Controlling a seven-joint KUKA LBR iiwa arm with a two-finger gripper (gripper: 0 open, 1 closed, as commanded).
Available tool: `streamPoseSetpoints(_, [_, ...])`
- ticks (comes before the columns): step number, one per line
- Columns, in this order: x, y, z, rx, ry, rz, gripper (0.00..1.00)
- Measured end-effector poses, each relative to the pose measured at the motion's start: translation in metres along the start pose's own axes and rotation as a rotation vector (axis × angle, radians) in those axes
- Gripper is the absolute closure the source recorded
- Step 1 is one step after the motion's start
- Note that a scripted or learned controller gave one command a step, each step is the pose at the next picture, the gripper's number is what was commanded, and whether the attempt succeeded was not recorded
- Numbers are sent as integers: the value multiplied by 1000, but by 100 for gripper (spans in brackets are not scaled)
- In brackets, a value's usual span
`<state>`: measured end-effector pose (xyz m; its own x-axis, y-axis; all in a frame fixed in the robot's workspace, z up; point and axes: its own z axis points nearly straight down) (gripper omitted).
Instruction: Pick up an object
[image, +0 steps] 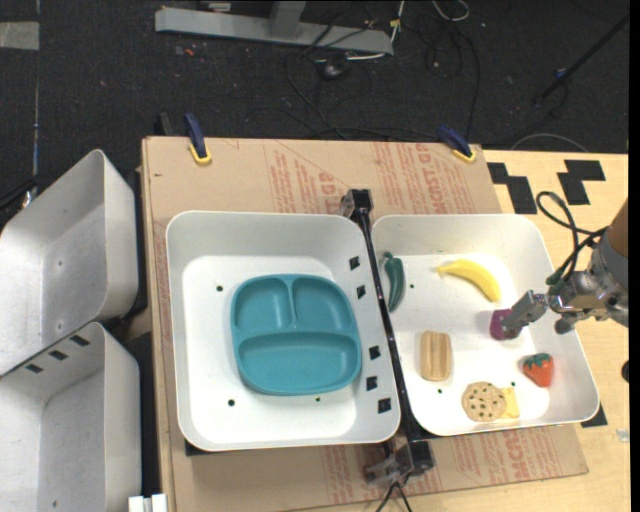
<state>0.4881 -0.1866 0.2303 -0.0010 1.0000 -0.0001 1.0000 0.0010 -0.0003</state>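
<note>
The right bin (455, 228) holds several toy foods: a yellow banana (470, 277), a green pepper (393, 281) against the left wall, a tan bread stick (435, 355), a cookie (484, 401) and a red strawberry (539, 369). A small purple piece (498, 324) lies near the bin's right side. My gripper (540, 314) reaches in from the right, low over the bin, with its grey tip right beside the purple piece and just above the strawberry. I see nothing lifted off the bin floor.
A teal divided plate (296, 333) lies in the left bin (190, 300). A black divider (378, 310) runs between the two bins. Two more white bins (70, 250) stand off the bench at the left. Cables hang by the arm at the right.
</note>
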Motion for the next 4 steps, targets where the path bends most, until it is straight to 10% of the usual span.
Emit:
streamPoseSetpoints(3, [-3, -2, 138, 0, 7, -1, 0])
streamPoseSetpoints(4, [-5, -2, 128, -1, 2, 2, 100])
